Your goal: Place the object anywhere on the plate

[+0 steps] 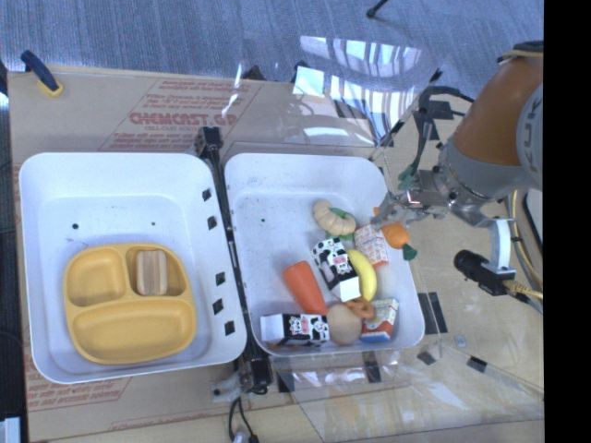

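Note:
A yellow divided plate [129, 303] lies in the left bin [55, 183]. A tan block [150, 271] sits in its upper right compartment. My gripper [403, 207] hangs over the right rim of the right bin [268, 187]. A small orange toy with a green tip [396, 236] sits just below the gripper at that rim. Whether the gripper touches or holds it is unclear from this angle.
The right bin holds several toy foods: a beige squash [332, 218], a cow-patterned carton [331, 258], a banana [362, 273], an orange cone [305, 287], a second cow carton [294, 327] and a tan ball [343, 324]. A black divider [222, 220] runs between the bins.

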Robot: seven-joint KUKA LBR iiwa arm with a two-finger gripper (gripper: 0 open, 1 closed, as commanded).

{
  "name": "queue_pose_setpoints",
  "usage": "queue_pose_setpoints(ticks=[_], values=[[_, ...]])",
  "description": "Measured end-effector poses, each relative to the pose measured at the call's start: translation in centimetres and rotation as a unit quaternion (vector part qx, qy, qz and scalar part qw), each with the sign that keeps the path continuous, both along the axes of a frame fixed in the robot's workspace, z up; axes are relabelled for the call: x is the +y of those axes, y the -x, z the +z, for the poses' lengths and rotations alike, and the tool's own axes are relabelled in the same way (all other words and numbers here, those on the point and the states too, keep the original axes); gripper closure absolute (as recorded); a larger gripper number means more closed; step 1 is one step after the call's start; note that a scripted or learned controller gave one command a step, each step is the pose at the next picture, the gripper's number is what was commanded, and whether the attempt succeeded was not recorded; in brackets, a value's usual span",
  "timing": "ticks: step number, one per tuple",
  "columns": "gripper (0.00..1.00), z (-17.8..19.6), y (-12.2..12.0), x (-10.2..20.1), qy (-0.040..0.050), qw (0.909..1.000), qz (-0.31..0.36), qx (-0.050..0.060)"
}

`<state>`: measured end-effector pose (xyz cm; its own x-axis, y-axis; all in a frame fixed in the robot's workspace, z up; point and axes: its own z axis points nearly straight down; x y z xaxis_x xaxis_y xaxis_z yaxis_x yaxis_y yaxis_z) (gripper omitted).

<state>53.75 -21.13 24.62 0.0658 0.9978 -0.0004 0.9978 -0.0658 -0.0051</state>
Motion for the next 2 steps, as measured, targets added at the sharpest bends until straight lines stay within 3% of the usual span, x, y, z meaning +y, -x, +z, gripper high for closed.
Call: queue_pose_setpoints(ticks=[2], values=[[1.00, 1.89, -0.15, 0.12, -0.0005, 1.0000, 0.008, 0.002]])
